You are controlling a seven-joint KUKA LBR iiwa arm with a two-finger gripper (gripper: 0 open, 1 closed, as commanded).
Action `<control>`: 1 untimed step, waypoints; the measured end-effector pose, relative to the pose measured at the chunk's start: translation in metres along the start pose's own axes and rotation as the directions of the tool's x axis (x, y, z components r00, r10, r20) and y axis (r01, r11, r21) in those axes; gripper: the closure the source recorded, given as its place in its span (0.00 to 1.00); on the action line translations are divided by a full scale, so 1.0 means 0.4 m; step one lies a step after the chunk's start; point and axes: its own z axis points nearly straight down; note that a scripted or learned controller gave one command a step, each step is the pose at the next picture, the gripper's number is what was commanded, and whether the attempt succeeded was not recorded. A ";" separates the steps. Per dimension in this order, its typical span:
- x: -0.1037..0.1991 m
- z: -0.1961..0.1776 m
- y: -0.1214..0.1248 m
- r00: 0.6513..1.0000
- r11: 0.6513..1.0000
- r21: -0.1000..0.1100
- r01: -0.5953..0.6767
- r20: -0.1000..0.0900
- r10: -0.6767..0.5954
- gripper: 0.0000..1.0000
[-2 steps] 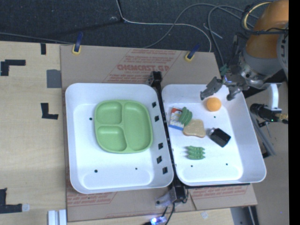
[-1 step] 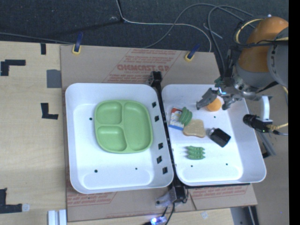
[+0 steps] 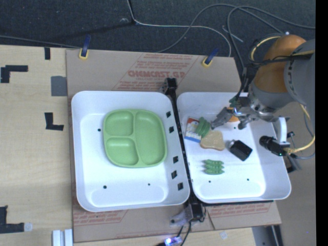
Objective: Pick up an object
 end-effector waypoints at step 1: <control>-0.007 0.120 0.005 1.000 1.000 -0.013 -0.002 0.006 0.002 0.00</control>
